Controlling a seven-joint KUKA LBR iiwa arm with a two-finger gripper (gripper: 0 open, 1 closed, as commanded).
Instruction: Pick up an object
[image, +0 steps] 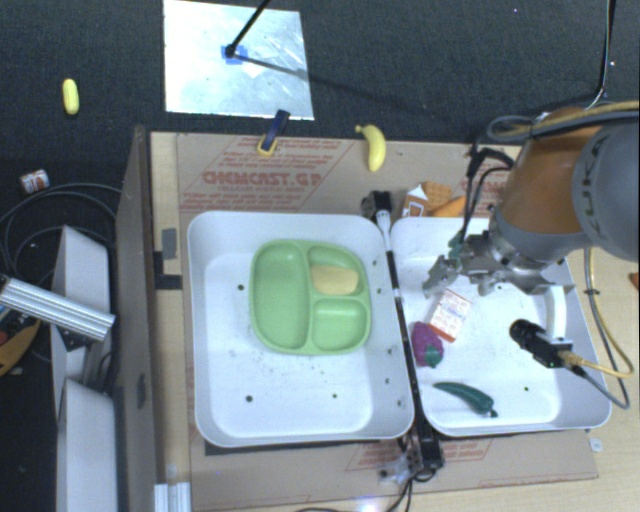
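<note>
Claw (447, 272) seemingly just above packet (450, 314).

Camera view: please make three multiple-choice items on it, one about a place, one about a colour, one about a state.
1. Where is the green tray?
A. left bin
B. right bin
C. on the cardboard

2. What colour is the object lying in the tray's upper right compartment?
A. red
B. yellow
C. blue

3. How does the small carton lie?
A. inside the tray
B. on the right bin's floor, below the gripper
C. outside both bins

Answers: 1 A, the tray rests in the left bin. 2 B, the object there is yellow. 3 B, the carton lies flat beside the purple item.
</note>
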